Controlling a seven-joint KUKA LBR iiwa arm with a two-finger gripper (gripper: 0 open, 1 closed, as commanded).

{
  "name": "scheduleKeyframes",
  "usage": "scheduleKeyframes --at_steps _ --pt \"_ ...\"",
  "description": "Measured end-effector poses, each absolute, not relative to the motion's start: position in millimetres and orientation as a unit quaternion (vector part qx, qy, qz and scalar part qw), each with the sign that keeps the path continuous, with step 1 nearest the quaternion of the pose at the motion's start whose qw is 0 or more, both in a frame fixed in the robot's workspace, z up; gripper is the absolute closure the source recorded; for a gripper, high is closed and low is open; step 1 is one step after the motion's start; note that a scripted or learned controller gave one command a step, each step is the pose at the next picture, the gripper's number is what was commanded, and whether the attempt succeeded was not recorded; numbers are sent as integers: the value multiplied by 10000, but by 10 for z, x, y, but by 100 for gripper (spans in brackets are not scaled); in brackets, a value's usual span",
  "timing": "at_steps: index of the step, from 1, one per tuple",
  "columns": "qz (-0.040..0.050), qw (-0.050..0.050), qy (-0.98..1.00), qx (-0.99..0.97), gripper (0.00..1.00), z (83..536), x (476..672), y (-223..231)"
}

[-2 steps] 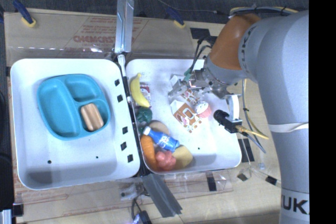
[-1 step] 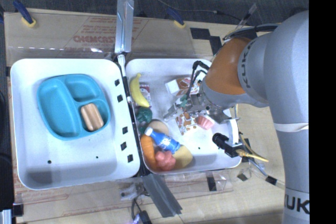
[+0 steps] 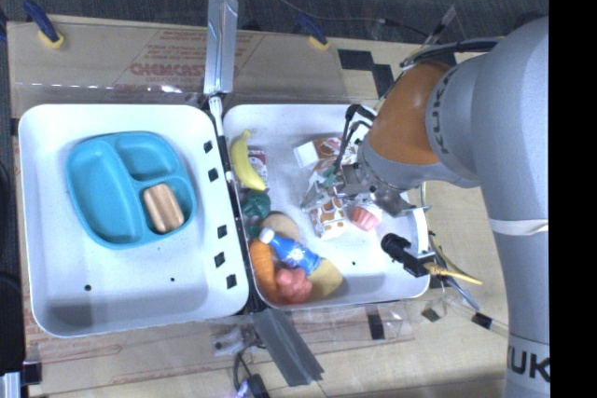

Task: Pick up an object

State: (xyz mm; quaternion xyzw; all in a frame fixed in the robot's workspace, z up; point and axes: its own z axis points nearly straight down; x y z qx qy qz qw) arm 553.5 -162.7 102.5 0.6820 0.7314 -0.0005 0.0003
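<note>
Grey arm (image 3: 504, 135) marked "KU" | gripper (image 3: 347, 191) grip unclear, cannot tell | smooth yellow banana (image 3: 244, 161) | glossy compartmented blue tray (image 3: 126, 186), left bin (image 3: 56, 294).

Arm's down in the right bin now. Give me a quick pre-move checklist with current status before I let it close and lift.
1. Claw is over the right bin, low among the snack packets: ok.
2. Finger state: cannot tell, the wrist hides them.
3. An object between the fingers: cannot tell; none seen held.
4. Target is separated from neighbours: not ok, the packets lie crowded and touching beside the pink piece.
5. Banana and blue bottle lie left of the claw, along the divider side: ok, apart from it.
6. Left bin's blue tray with the brown roll is away from the arm: ok.
</note>
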Motion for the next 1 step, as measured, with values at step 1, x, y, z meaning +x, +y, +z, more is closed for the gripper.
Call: scheduleKeyframes --at_steps 1 --pt "27 21 7170 6970 100 2261 5675 -975"
